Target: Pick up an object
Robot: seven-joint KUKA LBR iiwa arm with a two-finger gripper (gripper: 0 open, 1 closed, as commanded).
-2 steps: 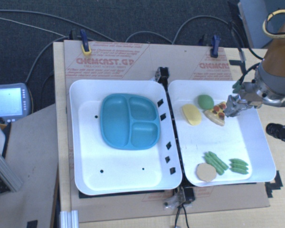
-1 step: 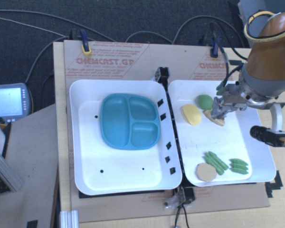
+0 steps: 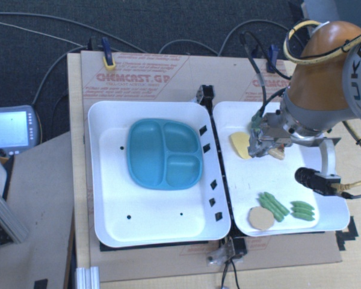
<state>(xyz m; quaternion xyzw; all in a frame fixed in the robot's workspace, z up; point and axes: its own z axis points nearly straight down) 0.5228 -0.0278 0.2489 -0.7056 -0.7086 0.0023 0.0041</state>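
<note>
KUKA iiwa arm (image 3: 325,71), grey w/ orange band, reaches in from the right over the right-hand white bin (image 3: 240,116), its two-finger gripper (image 3: 262,144) lowered near the bin floor toward the bin's upper left; jaw opening can't be made out from this angle, the fingers masked by the wrist body above them, and nothing is seen clamped between them. Just left of the jaws, touching or nearly so, lies a yellow wedge-shaped toy food piece (image 3: 240,144), prob. cheese or a lemon slice. Just right of the jaws a small tan piece (image 3: 278,154) pokes out from under the wrist; what it is can't be told. Below the jaws, well apart and toward the bin's near edge, sit a green pea pod (image 3: 273,206), a second, shorter green pod (image 3: 302,209) to its right, and a round tan disc (image 3: 261,218), cookie-like, touching the first pod's lower end. A black cylindrical fitting (image 3: 313,180) on the arm w/ cable hangs below-right of the jaws, over the bin's right side. Far left of the jaws, across the black-clipped divider, the left-hand white bin (image 3: 108,179) holds a blue compartment plate (image 3: 165,154), three sections, lying flat at its centre. Both bins rest on a cardboard-topped bench (image 3: 138,71); a small handheld screen (image 3: 11,127) sits off the bench at far left
</note>
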